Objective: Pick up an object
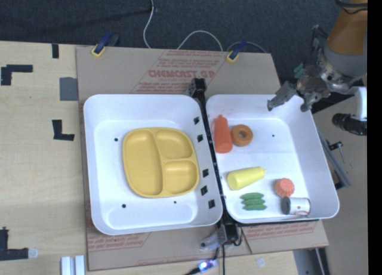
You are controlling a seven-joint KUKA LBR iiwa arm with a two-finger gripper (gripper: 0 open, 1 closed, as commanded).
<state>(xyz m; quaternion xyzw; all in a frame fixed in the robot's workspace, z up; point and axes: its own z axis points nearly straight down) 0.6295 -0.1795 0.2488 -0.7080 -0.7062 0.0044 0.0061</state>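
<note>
The gripper point(290, 99) is seen with fingers spread wide and nothing held, above the right bin's point(310, 148) far right corner. Six objects are counted there: an orange bottle point(222, 135), a brown doughnut point(242, 135), a yellow corn piece point(245, 177), green pods point(253, 201), an orange-red round piece point(285, 187), a small can point(296, 206). One yellow divided plate point(160, 161) is shown in the left bin point(101, 148).
</note>
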